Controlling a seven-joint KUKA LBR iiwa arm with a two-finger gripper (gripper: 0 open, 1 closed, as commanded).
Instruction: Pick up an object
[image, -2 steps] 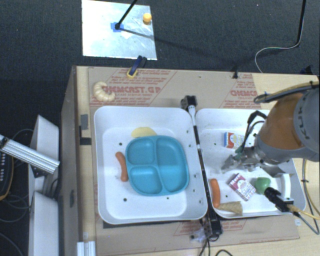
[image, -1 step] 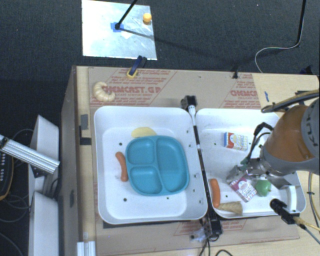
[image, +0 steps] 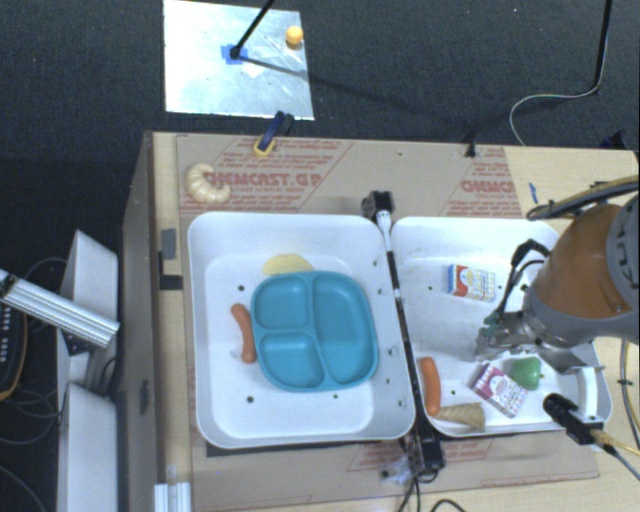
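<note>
Gripper (image: 497, 340) of the grey arm hangs low over the right shallow white plastic bin (image: 430, 245), reaching in from three o'clock; whether it is open or closed cannot be told, and nothing can be seen held in it.

Two bins sit side by side on the bench. The left shallow white plastic bin (image: 215, 250) holds one teal three-compartment plastic plate (image: 313, 330) at its centre. At nine o'clock of the plate, just beside it, lies one orange-red toy sausage (image: 244, 332), long axis running twelve to six. At eleven o'clock of the plate a pale yellow flat piece (image: 287, 264) peeks out from under the plate's rim.

In the right bin five things can be counted. One white small carton with red and blue print (image: 470, 281) lies at eleven o'clock of the gripper, well apart from it. One pink-and-white printed packet (image: 498, 389) lies at six o'clock, near the gripper, tilted with its long axis running ten to four. One green rounded toy (image: 524, 372) sits just beside the packet, at its two o'clock. One second orange-red sausage (image: 430, 384) lies along the bin's left wall, pointing twelve to six. One tan cone-shaped piece (image: 460, 415) rests at the bin's front edge, tip toward nine o'clock.
</note>
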